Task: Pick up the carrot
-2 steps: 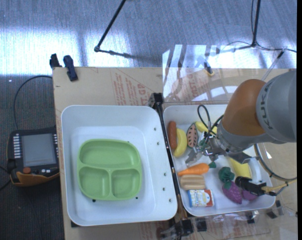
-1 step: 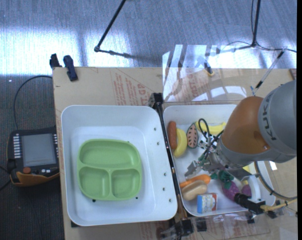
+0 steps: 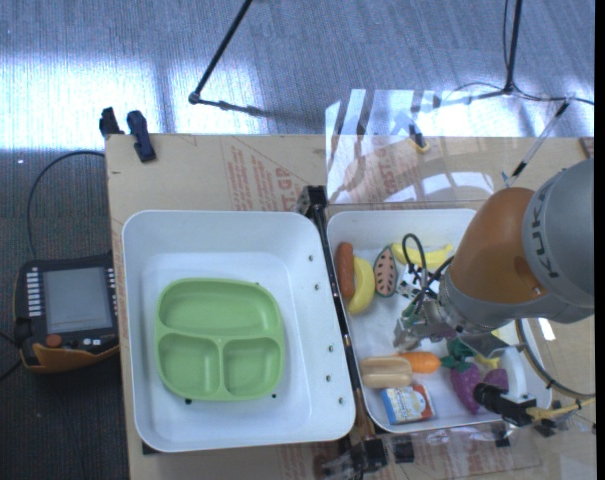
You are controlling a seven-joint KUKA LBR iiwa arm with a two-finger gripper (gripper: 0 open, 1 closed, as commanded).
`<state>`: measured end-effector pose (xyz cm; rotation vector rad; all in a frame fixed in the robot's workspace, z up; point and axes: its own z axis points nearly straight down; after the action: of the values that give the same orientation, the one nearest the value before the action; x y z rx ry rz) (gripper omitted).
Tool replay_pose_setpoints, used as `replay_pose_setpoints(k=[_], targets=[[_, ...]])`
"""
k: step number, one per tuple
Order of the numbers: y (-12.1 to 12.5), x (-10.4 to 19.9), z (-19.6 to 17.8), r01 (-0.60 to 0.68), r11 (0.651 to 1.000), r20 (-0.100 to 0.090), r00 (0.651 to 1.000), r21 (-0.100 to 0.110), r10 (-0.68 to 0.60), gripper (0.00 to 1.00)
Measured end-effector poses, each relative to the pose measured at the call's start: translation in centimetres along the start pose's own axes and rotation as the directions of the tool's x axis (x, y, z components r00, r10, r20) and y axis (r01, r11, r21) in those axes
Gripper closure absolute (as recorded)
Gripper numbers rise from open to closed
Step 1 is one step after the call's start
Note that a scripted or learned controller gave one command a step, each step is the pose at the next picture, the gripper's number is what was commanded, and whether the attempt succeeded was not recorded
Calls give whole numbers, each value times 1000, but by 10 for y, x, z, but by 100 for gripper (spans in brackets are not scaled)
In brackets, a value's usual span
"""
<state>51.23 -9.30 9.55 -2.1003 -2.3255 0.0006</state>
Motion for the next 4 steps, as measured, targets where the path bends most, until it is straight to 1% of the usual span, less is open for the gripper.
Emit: replay_pose_setpoints(k=[1, 2, 3, 4], targets=[[-43, -50, 9, 257, 966, 2, 966, 0, -257, 100], [-34, 5, -89, 163, 987, 5, 987, -10, -163, 100], [-38, -13, -130, -174, 985, 4, 985, -4, 174, 100], [-39, -13, -129, -174, 985, 3, 985, -2, 174, 0]])
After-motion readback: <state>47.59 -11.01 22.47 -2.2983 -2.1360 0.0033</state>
